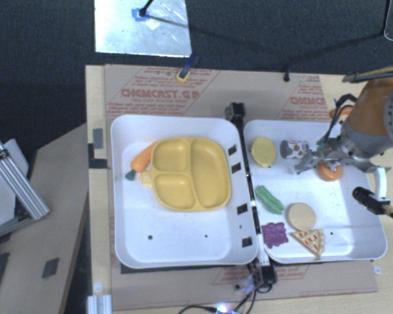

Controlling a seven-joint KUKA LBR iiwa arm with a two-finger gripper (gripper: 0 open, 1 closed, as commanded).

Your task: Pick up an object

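My gripper (312,160) is low over the back of the right bin (367,241), with the arm reaching in from the right. An orange round object (329,171) lies just right of the gripper tip, partly covered by the wrist. A small can (292,149) with a red and white label sits just left of the tip. A yellow lemon-like piece (264,152) rests further left. Nearer the front lie a green pickle (270,199), a tan cookie (301,215), purple grapes (274,233) and a pizza slice (309,241).
The left bin (128,241) holds a yellow divided plate (187,174), with an orange carrot (141,157) at its left rim. A black divider (247,188) runs between the bins. A black cable end (370,200) hangs over the right bin's right side.
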